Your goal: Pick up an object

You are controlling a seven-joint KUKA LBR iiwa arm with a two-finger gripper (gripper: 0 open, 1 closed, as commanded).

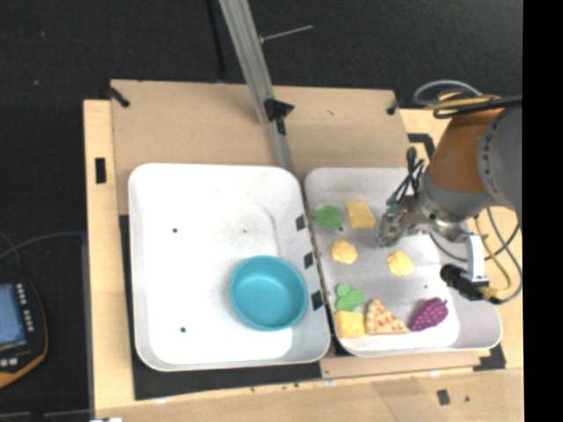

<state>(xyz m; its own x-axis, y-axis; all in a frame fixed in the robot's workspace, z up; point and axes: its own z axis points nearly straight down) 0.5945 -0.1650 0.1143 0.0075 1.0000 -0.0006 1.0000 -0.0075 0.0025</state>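
My gripper (390,229) hangs over the middle of the right bin (475,337), below the orange-banded wrist. Small toy foods lie around it: a yellow block (360,214) and a green piece (328,217) to its left, a yellow lump (344,252) lower left, and another yellow lump (400,263) just below it. Near the bin's front edge lie a second green piece (348,297), a yellow cube (349,324), a pizza slice (383,318) and purple grapes (428,314). Nothing shows between the gripper's tips.
A blue bowl (267,292) sits in the left bin (176,236), near its front right corner. A grey pole (251,55) rises from behind the bins. Cables (493,262) trail along the right bin's right edge.
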